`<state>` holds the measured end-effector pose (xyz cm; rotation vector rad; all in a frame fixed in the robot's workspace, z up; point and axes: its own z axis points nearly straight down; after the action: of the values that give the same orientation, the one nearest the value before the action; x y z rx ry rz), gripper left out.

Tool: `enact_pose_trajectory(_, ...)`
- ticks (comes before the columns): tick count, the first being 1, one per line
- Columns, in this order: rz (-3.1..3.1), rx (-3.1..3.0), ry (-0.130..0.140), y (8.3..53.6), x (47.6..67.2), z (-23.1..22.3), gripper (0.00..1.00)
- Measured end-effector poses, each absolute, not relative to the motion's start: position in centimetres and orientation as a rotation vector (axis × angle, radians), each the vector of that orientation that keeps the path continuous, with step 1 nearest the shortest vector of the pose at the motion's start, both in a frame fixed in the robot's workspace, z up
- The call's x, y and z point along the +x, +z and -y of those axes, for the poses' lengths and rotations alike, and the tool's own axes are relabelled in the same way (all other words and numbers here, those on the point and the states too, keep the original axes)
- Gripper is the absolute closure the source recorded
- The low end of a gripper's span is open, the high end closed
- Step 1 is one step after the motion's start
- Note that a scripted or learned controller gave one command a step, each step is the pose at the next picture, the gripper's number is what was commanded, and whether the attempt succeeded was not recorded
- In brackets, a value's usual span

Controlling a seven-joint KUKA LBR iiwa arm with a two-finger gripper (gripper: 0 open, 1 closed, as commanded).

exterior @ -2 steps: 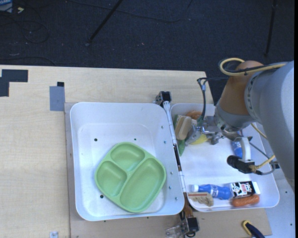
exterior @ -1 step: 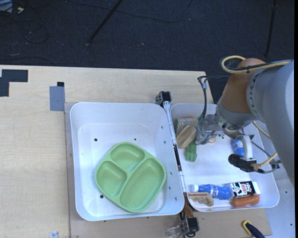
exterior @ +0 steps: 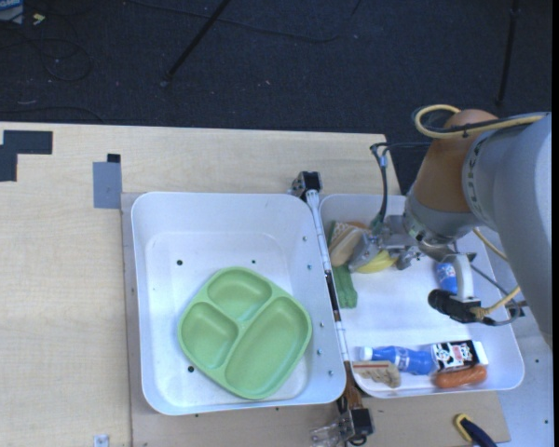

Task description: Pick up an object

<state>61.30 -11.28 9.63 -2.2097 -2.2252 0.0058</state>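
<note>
arm (exterior: 503, 170): smooth grey, orange band | jaws (exterior: 391, 250): state unclear | plate (exterior: 246, 331): green, three-compartment, left bin (exterior: 149, 250)

Bench (exterior: 56, 296) (pale wood), two bins (exterior: 149, 250)

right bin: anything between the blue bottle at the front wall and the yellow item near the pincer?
Camera view: bare white bin floor between the blue bottle and the yellow item; the green item lies off to the side by the divider.
</note>
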Motion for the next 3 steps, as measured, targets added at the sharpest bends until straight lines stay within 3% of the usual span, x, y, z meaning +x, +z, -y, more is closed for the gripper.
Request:
enact_pose_trajectory(1, 2.225, -2.203, 0.012, 10.5, 61.2, 11.3, 1.0)
enact_pose_trajectory(2, 2.226, -2.202, 0.012, 10.5, 61.2, 11.2, 0.0)
enact_pose_trajectory(3, 2.224, -2.216, 0.004, 8.7, 63.9, 13.8, 0.0)
